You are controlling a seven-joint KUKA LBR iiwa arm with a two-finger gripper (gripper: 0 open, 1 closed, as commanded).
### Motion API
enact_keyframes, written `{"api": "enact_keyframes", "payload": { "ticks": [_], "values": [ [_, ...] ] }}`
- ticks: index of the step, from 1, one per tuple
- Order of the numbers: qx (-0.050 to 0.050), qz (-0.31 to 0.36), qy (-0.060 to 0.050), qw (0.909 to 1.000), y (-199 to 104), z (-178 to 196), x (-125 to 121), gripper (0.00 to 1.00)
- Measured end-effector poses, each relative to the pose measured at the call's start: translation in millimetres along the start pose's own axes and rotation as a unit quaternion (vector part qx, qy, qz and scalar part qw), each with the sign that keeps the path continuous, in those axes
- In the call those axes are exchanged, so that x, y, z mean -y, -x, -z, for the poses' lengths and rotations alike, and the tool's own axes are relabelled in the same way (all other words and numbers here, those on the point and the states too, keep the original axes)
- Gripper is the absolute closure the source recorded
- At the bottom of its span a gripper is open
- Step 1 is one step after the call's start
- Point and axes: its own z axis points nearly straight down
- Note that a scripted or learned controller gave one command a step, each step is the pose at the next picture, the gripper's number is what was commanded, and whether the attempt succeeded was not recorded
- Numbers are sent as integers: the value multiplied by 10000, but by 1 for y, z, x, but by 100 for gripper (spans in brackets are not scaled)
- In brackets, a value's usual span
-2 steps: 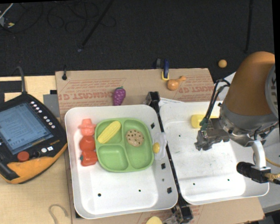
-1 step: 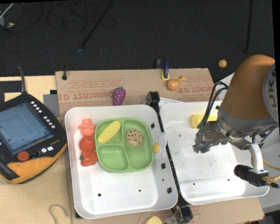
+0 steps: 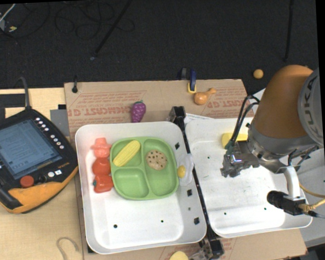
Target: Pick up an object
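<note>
Right, scanning from the left: the control tablet (image 3: pixel 23 149) sits off on the surface, well apart from the work. Next comes the left bin (image 3: pixel 102 229), and I've got a red toy figure (image 3: pixel 101 166) lying along its left side, touching the green divided plate (image 3: pixel 145 167). On that plate there's a corn cob (image 3: pixel 125 152) in the upper left section and a cookie (image 3: pixel 156 159) in the upper right one. A small yellow piece (image 3: pixel 181 171) rests just beside the plate's right rim, near the wall between the bins.

Over into the right bin (image 3: pixel 244 215) now. My tool (image 3: pixel 230 166) is down low over its upper half, pointing toward the bin floor. I can't tell from up here how it's set, wide or narrow, and I see nothing in it.

The nearest thing to go for, I'd say, is the yellow block (image 3: pixel 229 139), at the back of this bin, just beyond the tool and partly tucked under the arm (image 3: pixel 285 113). So the target lies up-frame, toward the back wall. Its long axis I can't read.

The arm itself reaches in from the right, orange band bulging high, wrist bent steeply down.
</note>
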Motion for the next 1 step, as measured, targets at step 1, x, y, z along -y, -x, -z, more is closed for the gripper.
{"api": "enact_keyframes", "payload": {
  "ticks": [1],
  "values": [
    [0, 0, 18, 10000, 2, 17, 4, 100]
  ]
}}
